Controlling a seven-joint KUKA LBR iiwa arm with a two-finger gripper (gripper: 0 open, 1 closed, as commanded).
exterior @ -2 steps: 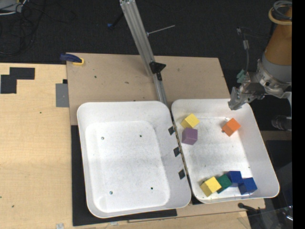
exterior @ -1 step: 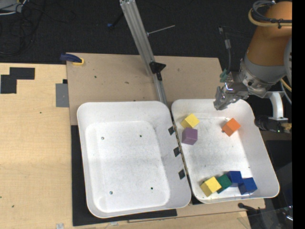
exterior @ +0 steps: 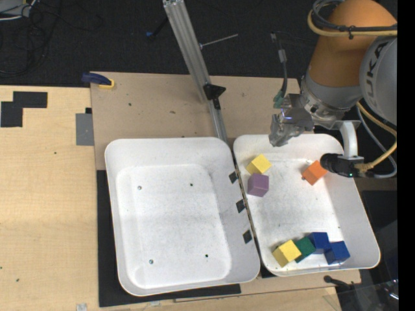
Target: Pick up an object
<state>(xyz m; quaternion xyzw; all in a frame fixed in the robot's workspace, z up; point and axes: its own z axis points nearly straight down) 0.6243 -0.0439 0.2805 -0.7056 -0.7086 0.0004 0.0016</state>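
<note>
Camera view, yellow cube [exterior: 260, 164] just below tool [exterior: 283, 135]

Arm [exterior: 350, 44] reaches in from right, hand [exterior: 283, 133] pointing down.

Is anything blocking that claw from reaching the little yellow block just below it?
Nothing visible does. The gripper hangs over the far rim of the right bin, and the yellow block lies just nearer the camera with bare bin floor between. A purple block sits beyond it, out of the path.
</note>
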